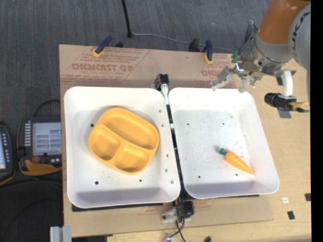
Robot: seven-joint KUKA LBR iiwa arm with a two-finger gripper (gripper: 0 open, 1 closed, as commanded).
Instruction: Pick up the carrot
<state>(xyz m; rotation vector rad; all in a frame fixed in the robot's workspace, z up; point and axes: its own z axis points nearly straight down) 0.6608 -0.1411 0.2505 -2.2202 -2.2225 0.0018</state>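
End effector [233,80] spread, empty above right bin's [262,130] far rim; carrot [237,161] lies close to near-right wall, so fingers may clip it and miss.

The arm is seen entering from the upper right corner — grey at its outer edge, with the orange band [280,15] just above the wrist. The pincer [233,82] is held low and angled toward the left, its two fingers [220,79] spread apart — nothing is gripped between them.
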